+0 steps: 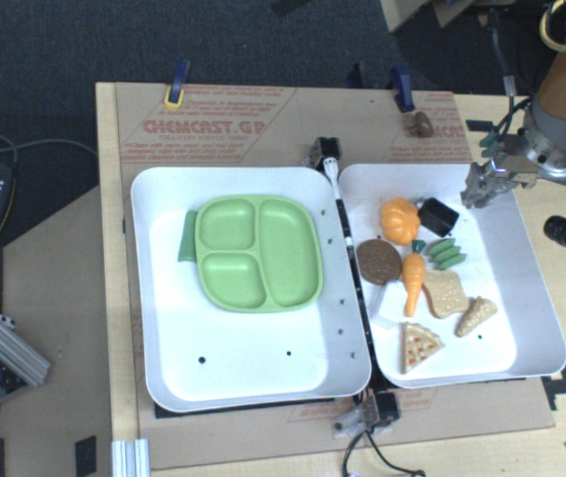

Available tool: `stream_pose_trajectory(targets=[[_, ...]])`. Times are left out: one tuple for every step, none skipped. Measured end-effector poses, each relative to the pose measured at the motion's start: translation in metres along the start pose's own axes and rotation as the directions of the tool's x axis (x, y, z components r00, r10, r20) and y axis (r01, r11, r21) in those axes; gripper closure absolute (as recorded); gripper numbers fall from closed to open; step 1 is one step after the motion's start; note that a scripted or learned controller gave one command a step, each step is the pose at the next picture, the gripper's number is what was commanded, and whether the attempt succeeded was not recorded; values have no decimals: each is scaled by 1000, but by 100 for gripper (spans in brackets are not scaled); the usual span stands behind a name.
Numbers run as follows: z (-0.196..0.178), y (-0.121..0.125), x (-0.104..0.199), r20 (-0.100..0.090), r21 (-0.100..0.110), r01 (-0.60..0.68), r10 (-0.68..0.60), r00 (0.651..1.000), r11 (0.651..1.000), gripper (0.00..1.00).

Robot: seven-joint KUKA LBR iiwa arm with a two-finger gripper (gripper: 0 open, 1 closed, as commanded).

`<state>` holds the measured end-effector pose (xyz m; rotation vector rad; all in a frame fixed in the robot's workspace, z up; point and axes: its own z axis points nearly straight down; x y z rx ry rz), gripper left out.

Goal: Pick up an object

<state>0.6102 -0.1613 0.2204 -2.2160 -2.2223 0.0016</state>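
- Tabletop (114,266): a brown sheet under both bins carries red printing; "CHEMCAST" followed by "G.P" can be read at its far left edge, and a second, partly hidden run of the same red lettering sits at the far right. No other writing is legible.
- Left bin (164,366): holds a green divided plate (259,252) with three compartments, nothing in them. It lies well apart from the arm, so it plays no likely part in a grasp from here.
- Right bin (531,296): holds all the candidate objects, packed close. Judged risk: the jaws descending on one piece would nudge or pinch a neighbour, giving a double pick or a slip.
- Gripper (480,189): poised over the far right corner of the right bin, with no object between the jaws; whether the jaws are apart or together cannot be told at this size. Judged risk: closing here would catch the bin wall or nothing.
- Orange pumpkin (399,221): rounded, likely to roll out of a two-finger pinch.
- Brown cookie (378,261): flat, touching the carrot (414,282); hard to get under.
- Bread slice (446,293), pizza slice (420,346) and cracker (478,315): thin, low profile, prone to missed grasps.
- Black block (436,217): nearest the gripper, beside green pea pods (446,254).
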Motion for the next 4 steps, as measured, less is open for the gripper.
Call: stream_pose_trajectory(targets=[[2,-20,60,-1,0,2,-2,1000,1000,100],[10,-41,108,-1,1,2,-2,1000,1000,100],[-1,-68,165,-2,0,4,-4,1000,1000,100],[6,-64,165,1,0,-2,2,1000,1000,100]])
